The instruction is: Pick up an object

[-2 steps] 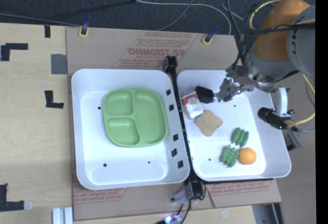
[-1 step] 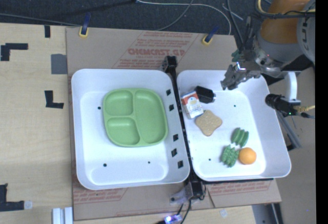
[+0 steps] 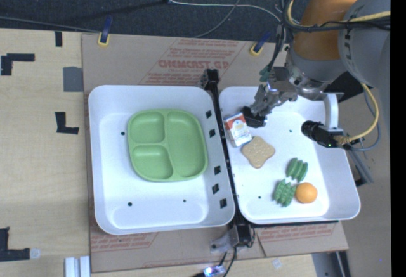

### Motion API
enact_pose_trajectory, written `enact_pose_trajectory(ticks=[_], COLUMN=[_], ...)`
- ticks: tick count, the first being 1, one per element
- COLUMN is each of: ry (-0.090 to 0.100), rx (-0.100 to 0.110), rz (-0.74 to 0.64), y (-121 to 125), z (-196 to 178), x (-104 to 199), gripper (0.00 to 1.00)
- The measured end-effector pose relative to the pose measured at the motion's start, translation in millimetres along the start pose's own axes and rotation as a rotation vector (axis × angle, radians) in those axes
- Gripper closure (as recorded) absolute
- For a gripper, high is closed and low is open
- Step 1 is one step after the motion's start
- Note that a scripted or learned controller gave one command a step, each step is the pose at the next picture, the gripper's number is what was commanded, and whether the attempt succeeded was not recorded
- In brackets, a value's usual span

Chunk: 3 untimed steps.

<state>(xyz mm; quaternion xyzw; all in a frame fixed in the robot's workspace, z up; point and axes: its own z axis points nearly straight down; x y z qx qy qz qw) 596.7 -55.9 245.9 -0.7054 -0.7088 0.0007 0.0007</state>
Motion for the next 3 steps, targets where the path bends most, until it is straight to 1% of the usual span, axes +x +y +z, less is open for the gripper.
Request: enact_pose_trajectory(ticks=[1,2,3], ry=[0.0,0.001,-0.001], rx=[-0.001,-0.001,0.0], rz=[0.0,-0.002,-0.001], y=[0,5,11], z=[0,-3,12], x=[45,97,156], gripper=[1.0,1.0,1.0])
